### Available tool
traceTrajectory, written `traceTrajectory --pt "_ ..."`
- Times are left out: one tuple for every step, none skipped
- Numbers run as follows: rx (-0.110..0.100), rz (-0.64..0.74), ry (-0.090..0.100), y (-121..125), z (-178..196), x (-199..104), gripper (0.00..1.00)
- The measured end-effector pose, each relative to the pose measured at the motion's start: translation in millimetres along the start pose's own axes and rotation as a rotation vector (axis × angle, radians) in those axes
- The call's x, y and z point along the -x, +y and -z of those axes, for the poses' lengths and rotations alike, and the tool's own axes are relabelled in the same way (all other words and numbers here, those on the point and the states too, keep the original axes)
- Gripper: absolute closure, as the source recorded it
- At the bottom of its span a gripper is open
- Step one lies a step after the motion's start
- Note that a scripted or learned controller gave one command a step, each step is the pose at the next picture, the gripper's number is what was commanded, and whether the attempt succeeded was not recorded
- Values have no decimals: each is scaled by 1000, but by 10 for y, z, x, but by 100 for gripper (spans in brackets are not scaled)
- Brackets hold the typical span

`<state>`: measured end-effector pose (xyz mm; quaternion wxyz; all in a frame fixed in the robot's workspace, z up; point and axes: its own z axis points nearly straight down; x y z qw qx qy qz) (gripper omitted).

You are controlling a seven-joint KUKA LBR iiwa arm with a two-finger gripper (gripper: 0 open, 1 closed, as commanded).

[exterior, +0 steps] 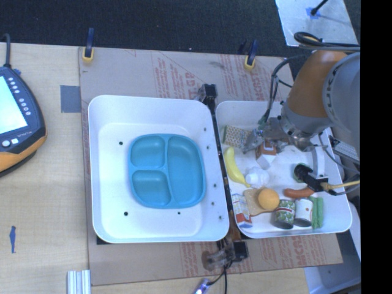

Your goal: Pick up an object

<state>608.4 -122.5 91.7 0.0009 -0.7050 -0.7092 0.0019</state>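
Over the right bin: the grey arm (pixel 324 90) with its orange band reaches in from the right, and the hand (pixel 269 141) sits low at the far middle of that bin, among the clutter; whether it is apart or together cannot be told
Bins: two, white and shallow, side by side on the counter (pixel 49 225), their inner edges touching
Left bin (pixel 104 164): one blue divided plate (pixel 166 170) with three compartments lies in the middle, with bare white floor on all four sides of it
Right bin (pixel 343 222): crowded; things lie close along its left and near walls, with a little bare white near its middle
Things to pick, right bin: one banana (pixel 231 166) along the left wall, one orange ball (pixel 267 199) near the middle, two small cans (pixel 293 213) side by side at the near wall, one green stick (pixel 318 212) just right of the cans, one sausage-like piece (pixel 297 192) beyond them
Counter left edge: one pendant with a screen (pixel 15 121), well apart from the bins
Far edge: two clamps (pixel 89 46) hold the brown board
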Motion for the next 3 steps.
traceTrajectory --pt "1 -2 2 329 4 180 0" --pt "0 0 2 332 111 183 100" --pt "2 -1 2 -78 1011 -606 100"
